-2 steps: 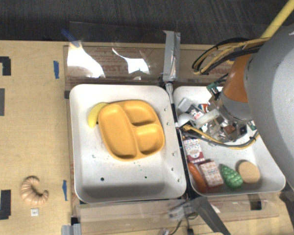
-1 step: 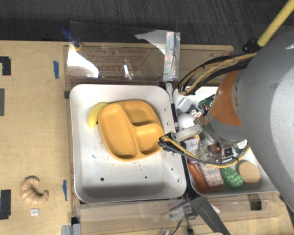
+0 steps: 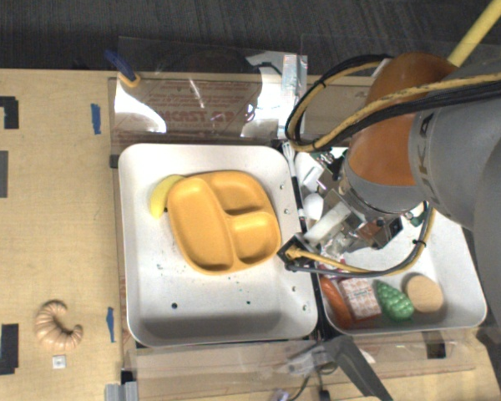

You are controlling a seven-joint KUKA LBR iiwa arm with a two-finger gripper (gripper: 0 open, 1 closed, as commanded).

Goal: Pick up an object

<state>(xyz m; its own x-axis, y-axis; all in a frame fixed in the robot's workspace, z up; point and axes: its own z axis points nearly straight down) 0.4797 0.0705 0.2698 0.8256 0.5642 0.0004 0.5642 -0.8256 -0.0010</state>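
The gripper (image 3: 313,245) hangs at the right bin's (image 3: 472,295) nine o'clock edge, likely seeking an item (image 3: 361,297); finger state unclear.

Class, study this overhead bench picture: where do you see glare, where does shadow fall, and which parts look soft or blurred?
In the camera view, glare streaks the clear plastic sheet behind the bins; the left bin is brightly lit, shading along its near wall; the yellow divided tray casts little shadow; the arm, nearest the lens, looks soft, and the wrist hardware over the right bin is hard to resolve.
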